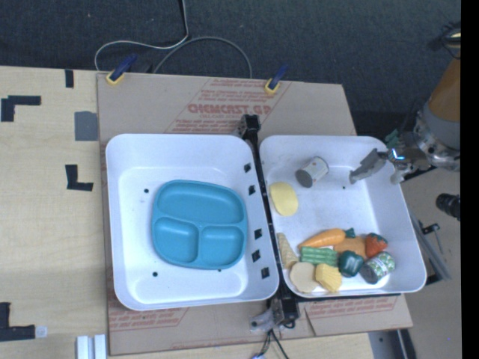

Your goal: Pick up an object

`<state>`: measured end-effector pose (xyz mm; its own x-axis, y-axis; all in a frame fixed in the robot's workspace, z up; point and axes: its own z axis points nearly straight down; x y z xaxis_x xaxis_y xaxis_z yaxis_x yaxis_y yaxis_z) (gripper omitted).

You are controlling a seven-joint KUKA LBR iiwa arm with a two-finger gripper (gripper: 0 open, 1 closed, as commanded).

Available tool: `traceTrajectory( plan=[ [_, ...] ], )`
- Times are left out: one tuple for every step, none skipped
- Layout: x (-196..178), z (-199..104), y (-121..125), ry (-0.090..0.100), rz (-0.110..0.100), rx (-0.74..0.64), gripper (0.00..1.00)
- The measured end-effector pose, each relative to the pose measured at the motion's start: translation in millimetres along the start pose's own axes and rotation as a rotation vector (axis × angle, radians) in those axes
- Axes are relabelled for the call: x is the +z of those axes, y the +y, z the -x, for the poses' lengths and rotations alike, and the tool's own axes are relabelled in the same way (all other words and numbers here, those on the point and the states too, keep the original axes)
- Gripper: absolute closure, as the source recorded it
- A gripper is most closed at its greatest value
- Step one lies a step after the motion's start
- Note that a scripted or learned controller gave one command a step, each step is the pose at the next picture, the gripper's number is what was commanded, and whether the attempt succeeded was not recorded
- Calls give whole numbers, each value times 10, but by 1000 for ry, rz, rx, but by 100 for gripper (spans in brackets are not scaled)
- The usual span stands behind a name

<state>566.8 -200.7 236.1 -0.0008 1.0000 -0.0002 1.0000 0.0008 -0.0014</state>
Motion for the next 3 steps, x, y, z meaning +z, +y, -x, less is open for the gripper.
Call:
traceTrajectory(
  plan=[
    [1179, -485, 540, 2, -5, -5, 0],
    [1513, -1044, 1029, -7, -2, -9, 0],
    [1401, -1025, 1025, -4, 3, -2, 100]
  ],
)
